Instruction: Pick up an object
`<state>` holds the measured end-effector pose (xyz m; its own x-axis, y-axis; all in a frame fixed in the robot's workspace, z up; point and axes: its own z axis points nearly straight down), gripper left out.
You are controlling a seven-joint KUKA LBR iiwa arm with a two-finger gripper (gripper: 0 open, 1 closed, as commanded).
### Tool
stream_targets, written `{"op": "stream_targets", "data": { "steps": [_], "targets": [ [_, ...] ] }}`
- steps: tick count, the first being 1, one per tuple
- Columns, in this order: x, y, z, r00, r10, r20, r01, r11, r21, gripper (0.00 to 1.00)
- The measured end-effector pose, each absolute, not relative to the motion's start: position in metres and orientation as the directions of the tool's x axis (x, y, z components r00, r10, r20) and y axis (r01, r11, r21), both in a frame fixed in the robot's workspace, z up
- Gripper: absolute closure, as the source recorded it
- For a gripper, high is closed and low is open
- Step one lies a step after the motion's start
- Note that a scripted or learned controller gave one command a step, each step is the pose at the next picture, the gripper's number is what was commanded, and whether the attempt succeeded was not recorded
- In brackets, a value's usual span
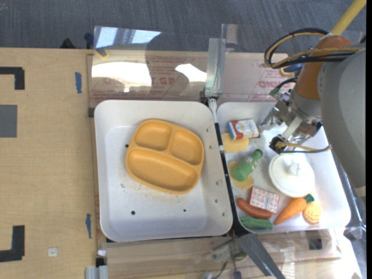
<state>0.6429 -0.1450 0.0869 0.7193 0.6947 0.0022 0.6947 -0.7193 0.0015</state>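
Above the white lid (292,173) in the right bin (340,205), the claw (285,139) hovers, its grip state impossible to tell, holding nothing visible, so the approach step needs a descent onto that lid just below.

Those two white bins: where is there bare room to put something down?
Left bin: white floor borders the yellow divided plate all round, widest along the near edge. Right bin: crowded with toy food and a white lid; a bare strip lies along its right wall.
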Motion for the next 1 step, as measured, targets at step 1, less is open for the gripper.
{"op": "stream_targets", "data": {
  "steps": [1],
  "targets": [
    [0.644, -0.1449, 0.099, 0.716, 0.698, 0.002, 0.698, -0.716, 0.005, 1.0]
  ]
}}
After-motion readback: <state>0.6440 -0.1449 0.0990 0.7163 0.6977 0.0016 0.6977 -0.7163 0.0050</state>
